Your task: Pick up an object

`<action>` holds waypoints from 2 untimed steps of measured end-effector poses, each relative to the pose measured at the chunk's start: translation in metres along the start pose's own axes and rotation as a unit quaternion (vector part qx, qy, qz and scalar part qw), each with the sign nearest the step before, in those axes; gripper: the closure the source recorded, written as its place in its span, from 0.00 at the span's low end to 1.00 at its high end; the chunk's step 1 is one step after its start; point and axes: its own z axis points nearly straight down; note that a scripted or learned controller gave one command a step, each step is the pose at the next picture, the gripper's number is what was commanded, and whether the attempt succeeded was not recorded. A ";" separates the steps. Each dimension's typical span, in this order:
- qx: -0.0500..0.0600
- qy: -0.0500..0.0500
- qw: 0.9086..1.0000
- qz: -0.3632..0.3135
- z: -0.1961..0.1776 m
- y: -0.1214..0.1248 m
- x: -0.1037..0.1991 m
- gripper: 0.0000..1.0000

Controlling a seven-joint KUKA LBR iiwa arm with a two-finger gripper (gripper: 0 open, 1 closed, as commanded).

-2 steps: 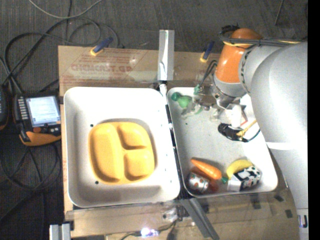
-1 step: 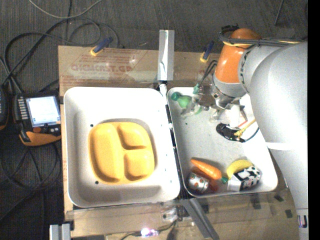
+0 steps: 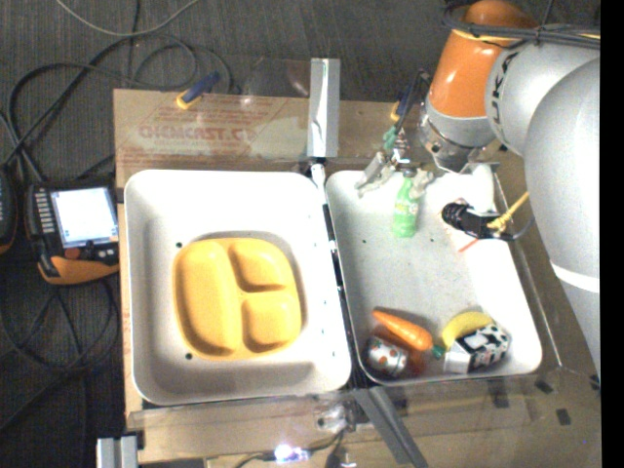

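Tray (image 3: 239, 295), yellow, three compartments, sits in left bin (image 3: 146, 203). Right bin (image 3: 366, 252): metal can (image 3: 386, 356), carrot (image 3: 404, 329), banana (image 3: 466, 324) and black-and-white box (image 3: 480, 347) clustered at near edge. Green bottle (image 3: 406, 206) hangs upright between my pincer (image 3: 408, 175) fingers, above the bin's far end; pincer is clamped on its top.

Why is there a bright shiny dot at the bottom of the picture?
In the camera view, a small light glares at the bench's front edge; the yellow tray shines softly, and the gripper over the green bottle looks slightly blurred.
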 end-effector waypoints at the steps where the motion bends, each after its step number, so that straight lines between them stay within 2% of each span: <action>1: 0.000 0.002 0.999 0.047 -0.026 0.002 -0.002 0.00; 2: 0.001 0.001 1.000 -0.020 0.082 -0.002 -0.052 0.00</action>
